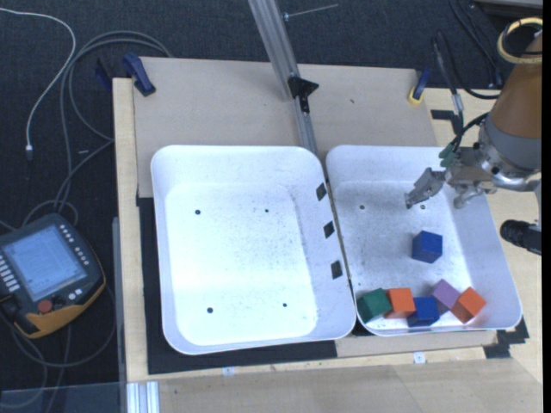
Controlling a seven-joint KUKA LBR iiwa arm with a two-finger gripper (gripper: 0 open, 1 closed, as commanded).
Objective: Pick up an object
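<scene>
From my remote station I see the tan bench [232,110] carrying two shallow white bins side by side: the left bin [172,179] and the right bin [344,166], their inner rims touching. A black mat [155,360] lies under the left bin's near edge.

Both bins, left bin [232,248] and right bin [379,231]: white plastic, smooth, slight sheen, floors speckled dark. Bench top [224,101]: matt pale wood-like board. Strut [275,33] at 12 o'clock: brushed metal. Blue block [426,246] and blocks at 5 o'clock: matt, solid colour. Gripper [443,189]: dull grey metal.
</scene>
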